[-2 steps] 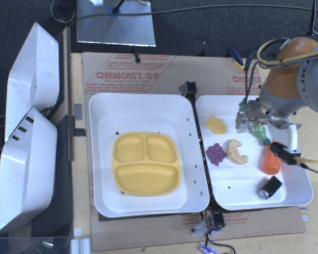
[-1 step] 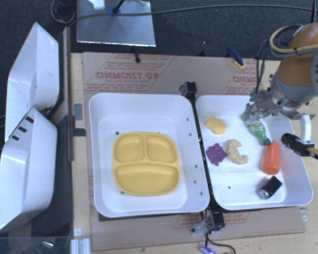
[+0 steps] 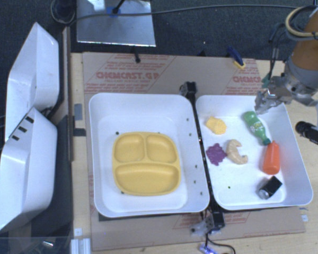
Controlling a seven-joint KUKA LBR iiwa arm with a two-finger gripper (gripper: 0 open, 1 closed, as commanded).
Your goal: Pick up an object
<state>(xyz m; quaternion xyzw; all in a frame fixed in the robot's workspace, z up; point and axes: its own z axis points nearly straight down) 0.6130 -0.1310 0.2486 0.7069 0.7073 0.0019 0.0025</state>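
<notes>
Lying low in the right bin [image 3: 302, 194], the black block [image 3: 268, 187] is waiting; the gripper [image 3: 265, 102], its opening unreadable, is hovering beside the green bottle [image 3: 256, 127] and should be descending centred.

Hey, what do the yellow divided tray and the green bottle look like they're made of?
Yellow divided tray: likely moulded plastic, matte; even colour, rounded compartment walls, no glare. Green bottle: probably plastic, slightly glossy; a pale label patch and faint sheen, though it is small here, so this is a guess.
</notes>
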